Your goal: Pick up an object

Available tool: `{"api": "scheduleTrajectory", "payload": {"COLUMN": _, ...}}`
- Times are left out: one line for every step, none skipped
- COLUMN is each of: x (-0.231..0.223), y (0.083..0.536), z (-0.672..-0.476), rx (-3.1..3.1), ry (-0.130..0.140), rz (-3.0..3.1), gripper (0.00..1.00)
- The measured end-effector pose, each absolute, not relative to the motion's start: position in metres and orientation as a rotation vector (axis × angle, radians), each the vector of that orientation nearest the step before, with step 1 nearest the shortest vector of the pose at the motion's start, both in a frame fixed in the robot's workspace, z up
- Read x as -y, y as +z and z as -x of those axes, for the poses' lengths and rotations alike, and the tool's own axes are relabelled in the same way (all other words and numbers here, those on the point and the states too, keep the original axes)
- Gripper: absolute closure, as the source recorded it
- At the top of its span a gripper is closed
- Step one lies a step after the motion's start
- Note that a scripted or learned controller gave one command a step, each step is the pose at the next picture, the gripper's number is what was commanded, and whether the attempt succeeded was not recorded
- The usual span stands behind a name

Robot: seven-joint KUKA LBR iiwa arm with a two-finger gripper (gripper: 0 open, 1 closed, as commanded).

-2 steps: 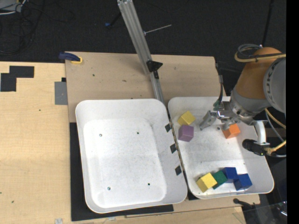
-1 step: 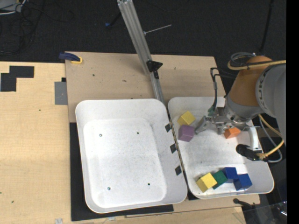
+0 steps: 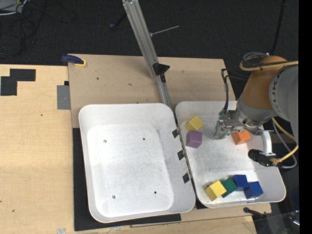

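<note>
Gripper: the gripper [image 3: 223, 129] sits low over the right bin [image 3: 210, 165], near its back half. I cannot tell its state; the metal parts blur together from this slant.
Nearest object: orange block [image 3: 241, 137], just beside the gripper on the arm's side, partly covered by the wrist. Nothing visible between the tips, so no hold claimed.
Other candidates: yellow block [image 3: 194, 123] and purple block [image 3: 194, 138], touching or nearly so, near the divider; likely awkward to grip singly for that reason.
Front cluster: yellow cube [image 3: 215, 189], green block [image 3: 228, 185] and blue blocks [image 3: 246, 185], packed together against the front rim, well apart from the gripper.
Left bin: the left bin [image 3: 127, 161] stands alongside, presumably the drop side.
Arm: orange band [image 3: 258, 89] above the wrist, reaching in from the right.
Judgement: the approach appears aimed at the orange block, the most isolated piece.
</note>
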State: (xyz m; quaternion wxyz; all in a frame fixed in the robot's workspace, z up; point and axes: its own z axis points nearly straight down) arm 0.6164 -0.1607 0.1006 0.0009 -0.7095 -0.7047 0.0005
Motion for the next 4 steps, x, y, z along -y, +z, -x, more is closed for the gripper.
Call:
{"api": "scheduleTrajectory", "payload": {"x": 0.152, "y": 0.156, "z": -0.615, "rx": 2.224, "ry": -0.004, "rz": 2.222, "gripper": 1.0}}
{"api": "scheduleTrajectory", "payload": {"x": 0.145, "y": 0.217, "z": -0.618, "rx": 2.226, "ry": -0.004, "rz": 2.222, "gripper": 1.0}}
{"api": "scheduleTrajectory", "payload": {"x": 0.153, "y": 0.277, "z": -0.615, "rx": 2.227, "ry": -0.003, "rz": 2.222, "gripper": 1.0}}
{"api": "scheduleTrajectory", "payload": {"x": 0.106, "y": 0.259, "z": -0.603, "rx": 2.222, "ry": 0.002, "rz": 2.214, "gripper": 1.0}}
